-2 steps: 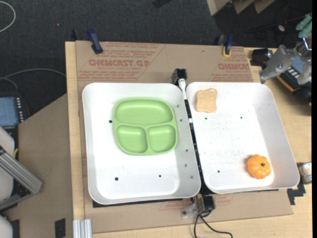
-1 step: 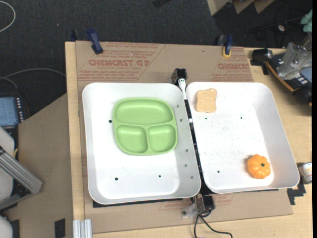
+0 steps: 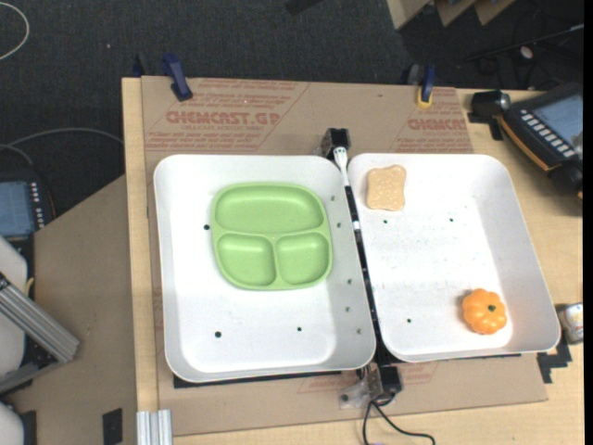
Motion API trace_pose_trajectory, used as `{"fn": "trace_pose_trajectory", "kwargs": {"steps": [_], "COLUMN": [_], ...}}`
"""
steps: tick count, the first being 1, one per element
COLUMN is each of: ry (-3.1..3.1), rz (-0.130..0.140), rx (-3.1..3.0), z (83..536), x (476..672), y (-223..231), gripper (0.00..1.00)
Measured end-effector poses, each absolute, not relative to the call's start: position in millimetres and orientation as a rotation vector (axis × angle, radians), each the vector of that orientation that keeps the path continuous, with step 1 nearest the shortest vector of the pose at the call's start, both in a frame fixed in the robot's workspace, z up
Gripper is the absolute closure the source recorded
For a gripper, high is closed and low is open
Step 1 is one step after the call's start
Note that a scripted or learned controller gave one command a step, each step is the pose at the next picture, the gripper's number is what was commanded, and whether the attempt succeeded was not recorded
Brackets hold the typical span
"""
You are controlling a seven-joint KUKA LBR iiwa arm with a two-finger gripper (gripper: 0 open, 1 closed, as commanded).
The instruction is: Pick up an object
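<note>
Overhead, two shallow white bins sit side by side on the surface: the left bin [image 3: 185, 323] carries a green divided plate [image 3: 271, 235], while the right bin [image 3: 519, 248] holds a slice of toast [image 3: 385, 188] at its far left corner and a small orange pumpkin [image 3: 484, 311] near its near right corner. Whether the pincer is apart or together cannot be told. The round pumpkin could roll from a closing grip; the flat toast could slide against the bin wall.
</note>
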State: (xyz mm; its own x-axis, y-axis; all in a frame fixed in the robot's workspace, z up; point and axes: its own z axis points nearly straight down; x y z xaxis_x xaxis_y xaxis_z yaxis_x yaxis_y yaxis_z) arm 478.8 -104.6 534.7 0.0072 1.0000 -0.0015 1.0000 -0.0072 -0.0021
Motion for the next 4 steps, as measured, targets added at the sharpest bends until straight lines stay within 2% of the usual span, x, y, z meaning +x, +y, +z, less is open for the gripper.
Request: {"fn": "trace_pose_trajectory", "kwargs": {"steps": [1, 2, 3, 4], "ry": [-2.216, -2.211, -2.225, -2.227], "rz": [0.001, 0.010, 0.009, 0.005], "rx": [-2.234, -2.215, -2.197, -2.205], "z": [535, 409, 295, 253], "x": [480.3, 478.4, 478.2, 488.4], "y": [-183, -182, -55, 32], "gripper": [1.00, 1.00, 1.00, 1.00]}}
